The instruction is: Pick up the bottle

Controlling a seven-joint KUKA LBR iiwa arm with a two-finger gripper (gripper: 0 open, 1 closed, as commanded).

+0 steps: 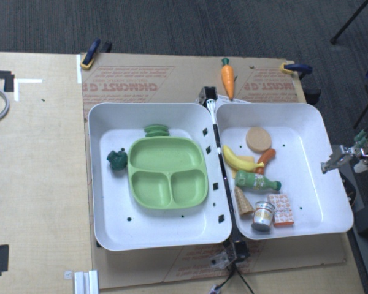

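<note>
Green bottle (257, 182) lying on side in right bin (306, 164), touching banana (240, 159), just above cone (243, 202) and can (263, 215). End effector (342, 157) at bin's right rim, well apart from bottle; opening can't be judged, nothing visibly held. Judgement: pick not started; approach, grasp, lift all remain.

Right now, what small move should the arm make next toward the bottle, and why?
Probably travel left over the right bin toward the green bottle. The gripper sits at the bin's right rim, well apart from the bottle, which lies on its side between the banana and the can.
</note>
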